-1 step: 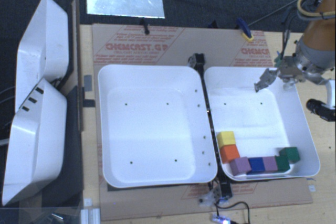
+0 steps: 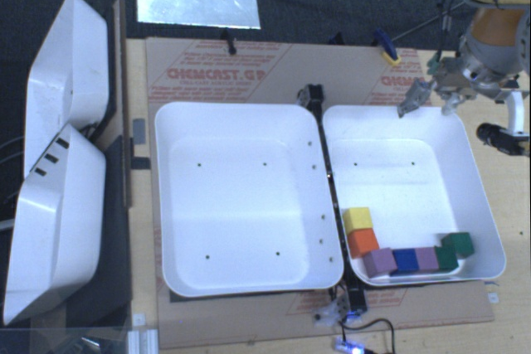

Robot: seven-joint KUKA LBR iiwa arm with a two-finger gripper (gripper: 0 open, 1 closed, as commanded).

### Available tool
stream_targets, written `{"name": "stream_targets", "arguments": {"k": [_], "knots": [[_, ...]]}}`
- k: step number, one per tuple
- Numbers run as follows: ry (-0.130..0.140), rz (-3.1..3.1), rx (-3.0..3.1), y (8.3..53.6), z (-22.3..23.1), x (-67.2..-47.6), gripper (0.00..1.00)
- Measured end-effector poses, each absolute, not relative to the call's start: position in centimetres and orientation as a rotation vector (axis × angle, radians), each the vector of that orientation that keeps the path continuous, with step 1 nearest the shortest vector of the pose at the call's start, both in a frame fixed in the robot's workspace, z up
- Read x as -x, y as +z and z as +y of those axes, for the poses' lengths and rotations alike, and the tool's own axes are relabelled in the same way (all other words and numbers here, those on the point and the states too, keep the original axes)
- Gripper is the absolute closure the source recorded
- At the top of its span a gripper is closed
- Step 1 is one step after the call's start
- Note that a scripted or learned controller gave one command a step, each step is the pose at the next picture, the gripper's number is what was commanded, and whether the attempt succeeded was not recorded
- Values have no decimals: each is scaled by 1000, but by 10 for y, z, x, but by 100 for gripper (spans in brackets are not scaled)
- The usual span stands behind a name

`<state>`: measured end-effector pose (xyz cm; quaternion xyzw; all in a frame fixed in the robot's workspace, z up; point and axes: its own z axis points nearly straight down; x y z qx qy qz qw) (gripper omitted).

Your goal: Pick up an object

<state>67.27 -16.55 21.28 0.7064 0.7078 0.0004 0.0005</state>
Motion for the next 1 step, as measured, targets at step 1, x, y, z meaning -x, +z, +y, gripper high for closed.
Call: {"name": "stream_targets", "arguments": {"k": [1], "knots": [[-6, 2227, -2225, 112, -152, -672, 0]]}}
